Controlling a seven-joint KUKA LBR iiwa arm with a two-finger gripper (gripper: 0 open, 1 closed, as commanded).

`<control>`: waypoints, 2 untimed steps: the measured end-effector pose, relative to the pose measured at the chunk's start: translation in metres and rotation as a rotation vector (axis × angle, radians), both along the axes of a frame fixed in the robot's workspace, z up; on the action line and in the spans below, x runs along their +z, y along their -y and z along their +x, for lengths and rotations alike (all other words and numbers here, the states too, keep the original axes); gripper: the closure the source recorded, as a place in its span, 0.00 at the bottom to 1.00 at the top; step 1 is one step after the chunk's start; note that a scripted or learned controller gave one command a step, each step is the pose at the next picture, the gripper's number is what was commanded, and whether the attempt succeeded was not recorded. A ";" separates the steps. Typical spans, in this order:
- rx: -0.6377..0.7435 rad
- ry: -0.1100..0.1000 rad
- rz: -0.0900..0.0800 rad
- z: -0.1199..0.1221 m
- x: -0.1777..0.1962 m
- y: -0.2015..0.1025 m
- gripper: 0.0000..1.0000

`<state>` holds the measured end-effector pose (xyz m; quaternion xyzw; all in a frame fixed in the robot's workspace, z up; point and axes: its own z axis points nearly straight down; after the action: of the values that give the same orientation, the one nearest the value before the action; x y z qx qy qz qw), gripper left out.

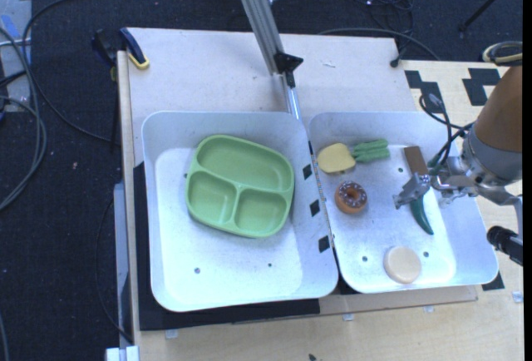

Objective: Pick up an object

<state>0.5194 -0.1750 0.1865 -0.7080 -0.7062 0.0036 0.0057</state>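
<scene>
My gripper (pixel 413 190) hangs over the right bin (pixel 465 259), reaching in from the right edge. Just below and right of it lies a dark green, slim curved object (pixel 425 220), partly covered by the gripper. A brown block (pixel 413 160) lies just behind the gripper. Left of it sit a chocolate donut (pixel 352 198) and a yellow piece (pixel 335 158) with a green stalk (pixel 370 151). A cream round disc (pixel 403 264) rests near the bin's front.
The left bin (pixel 166 268) holds a light green divided plate (pixel 240 185). A metal pole (pixel 262 14) slants from the back down to the seam between the bins. Cables trail across the dark floor around the bench.
</scene>
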 end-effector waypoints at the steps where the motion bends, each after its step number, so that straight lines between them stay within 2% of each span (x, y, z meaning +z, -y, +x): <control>1: 0.004 0.013 -0.003 0.003 0.007 0.000 0.00; 2: 0.002 0.010 -0.002 0.005 -0.055 0.004 0.00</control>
<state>0.5242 -0.1791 0.1310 -0.7074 -0.7068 0.0009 0.0013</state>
